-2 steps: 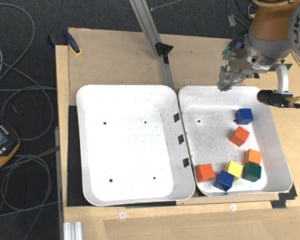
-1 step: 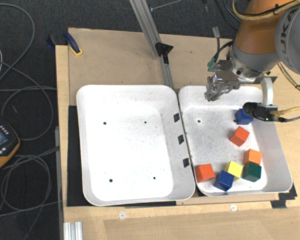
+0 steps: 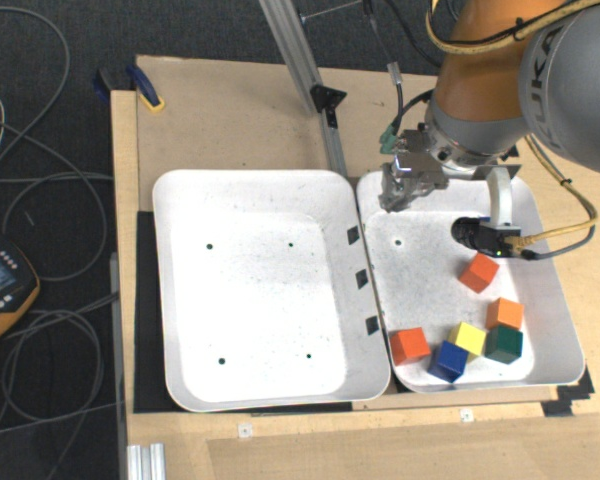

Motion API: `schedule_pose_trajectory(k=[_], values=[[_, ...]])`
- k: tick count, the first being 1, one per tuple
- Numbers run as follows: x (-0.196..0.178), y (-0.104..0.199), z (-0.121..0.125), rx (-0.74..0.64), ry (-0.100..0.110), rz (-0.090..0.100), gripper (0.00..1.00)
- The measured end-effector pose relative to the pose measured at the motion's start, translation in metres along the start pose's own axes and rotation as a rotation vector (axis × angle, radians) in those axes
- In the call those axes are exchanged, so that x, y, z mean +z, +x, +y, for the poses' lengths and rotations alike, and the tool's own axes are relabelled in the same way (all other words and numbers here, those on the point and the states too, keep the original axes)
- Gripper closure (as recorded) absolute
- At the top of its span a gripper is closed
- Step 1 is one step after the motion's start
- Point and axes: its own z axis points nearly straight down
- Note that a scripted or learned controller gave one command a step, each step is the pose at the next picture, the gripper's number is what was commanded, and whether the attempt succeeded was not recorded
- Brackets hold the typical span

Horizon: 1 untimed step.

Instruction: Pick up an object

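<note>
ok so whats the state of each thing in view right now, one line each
gripper: over the far left corner of the right bin, nothing seen in it
right bin: holds all six blocks
left bin: flat on the bench beside the right bin
orange block: alone mid-bin, tilted
orange block near the divider: flat, apart
blue block: against the yellow block
green block: below another orange block

Matt white plastic bins (image 3: 250, 193) (finely speckled), raw wooden bench (image 3: 230, 108)

Two bins side by side, blocks (image 3: 465, 336) clustered in right bin's (image 3: 555, 318) near corner, left bin (image 3: 180, 268) beside it.
</note>
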Motion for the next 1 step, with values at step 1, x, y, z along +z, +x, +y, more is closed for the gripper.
schedule_pose_trajectory(k=[1], values=[[0.0128, 0.0524, -0.0294, 0.0, 0.003, 0.0, 1.0]])
